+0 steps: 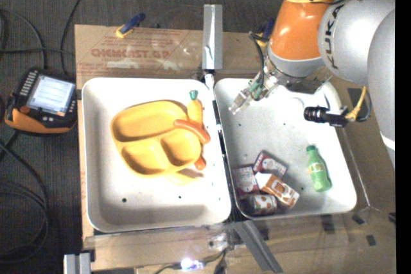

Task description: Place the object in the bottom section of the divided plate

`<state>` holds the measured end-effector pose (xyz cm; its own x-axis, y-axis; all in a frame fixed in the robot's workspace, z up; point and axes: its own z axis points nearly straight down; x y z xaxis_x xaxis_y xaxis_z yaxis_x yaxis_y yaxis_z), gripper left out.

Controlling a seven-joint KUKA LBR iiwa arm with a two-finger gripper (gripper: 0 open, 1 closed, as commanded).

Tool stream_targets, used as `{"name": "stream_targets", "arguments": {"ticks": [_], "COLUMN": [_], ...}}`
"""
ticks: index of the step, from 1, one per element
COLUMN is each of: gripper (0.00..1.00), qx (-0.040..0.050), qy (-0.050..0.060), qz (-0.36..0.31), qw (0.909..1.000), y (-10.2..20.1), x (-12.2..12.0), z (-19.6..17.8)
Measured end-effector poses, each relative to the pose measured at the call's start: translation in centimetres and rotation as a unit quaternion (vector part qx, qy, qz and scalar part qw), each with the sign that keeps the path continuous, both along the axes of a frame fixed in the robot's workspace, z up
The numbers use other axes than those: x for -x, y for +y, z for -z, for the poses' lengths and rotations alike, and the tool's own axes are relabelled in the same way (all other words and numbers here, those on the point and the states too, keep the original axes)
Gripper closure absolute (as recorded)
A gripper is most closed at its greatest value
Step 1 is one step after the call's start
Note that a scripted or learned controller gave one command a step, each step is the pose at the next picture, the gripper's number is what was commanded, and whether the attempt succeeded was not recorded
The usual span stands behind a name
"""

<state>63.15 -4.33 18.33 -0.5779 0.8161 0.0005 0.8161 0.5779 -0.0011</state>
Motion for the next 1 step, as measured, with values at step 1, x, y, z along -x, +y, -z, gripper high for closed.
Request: {"name": "stream_targets", "arguments": {"ticks": [1], "gripper": [1.00], "qx": [0.0004], "qy": [-0.001], "qz": [-0.057], "qw": [0.9984], "y": [5.30], "x": [-3.72], "z": [-5.41]}}
